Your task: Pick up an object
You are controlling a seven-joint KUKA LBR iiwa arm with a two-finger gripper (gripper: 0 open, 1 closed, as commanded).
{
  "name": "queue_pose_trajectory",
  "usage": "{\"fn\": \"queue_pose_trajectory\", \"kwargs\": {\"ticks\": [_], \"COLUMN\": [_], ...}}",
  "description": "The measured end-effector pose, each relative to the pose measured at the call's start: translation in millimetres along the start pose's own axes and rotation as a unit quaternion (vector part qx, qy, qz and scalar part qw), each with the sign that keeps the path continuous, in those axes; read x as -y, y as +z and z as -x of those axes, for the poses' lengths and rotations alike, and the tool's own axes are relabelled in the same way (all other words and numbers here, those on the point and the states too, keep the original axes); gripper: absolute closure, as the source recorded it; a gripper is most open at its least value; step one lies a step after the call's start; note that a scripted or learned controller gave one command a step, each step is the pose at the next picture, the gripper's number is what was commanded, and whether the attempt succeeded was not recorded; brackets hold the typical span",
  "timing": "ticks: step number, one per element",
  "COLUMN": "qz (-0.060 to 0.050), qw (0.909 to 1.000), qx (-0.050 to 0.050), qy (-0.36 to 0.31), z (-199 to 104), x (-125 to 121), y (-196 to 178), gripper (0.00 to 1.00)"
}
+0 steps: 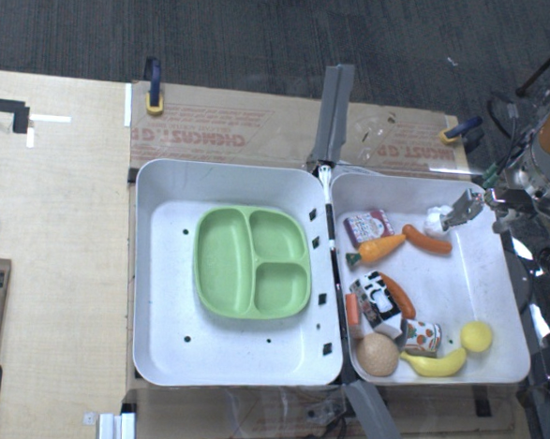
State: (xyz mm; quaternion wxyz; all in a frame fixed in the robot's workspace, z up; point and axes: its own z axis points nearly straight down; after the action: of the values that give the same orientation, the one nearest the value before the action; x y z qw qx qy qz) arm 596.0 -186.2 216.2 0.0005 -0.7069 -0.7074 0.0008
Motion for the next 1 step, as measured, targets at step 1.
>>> {"fn": "queue_pose_trajectory", "kwargs": {"ticks": [1], "qz": [0.000], "qw": [0.9992], "qx": [0.000], "qy": [-0.040], "z": [9.1], "x": [-42.8], "y": [109.6], "gripper": [0.00]}}
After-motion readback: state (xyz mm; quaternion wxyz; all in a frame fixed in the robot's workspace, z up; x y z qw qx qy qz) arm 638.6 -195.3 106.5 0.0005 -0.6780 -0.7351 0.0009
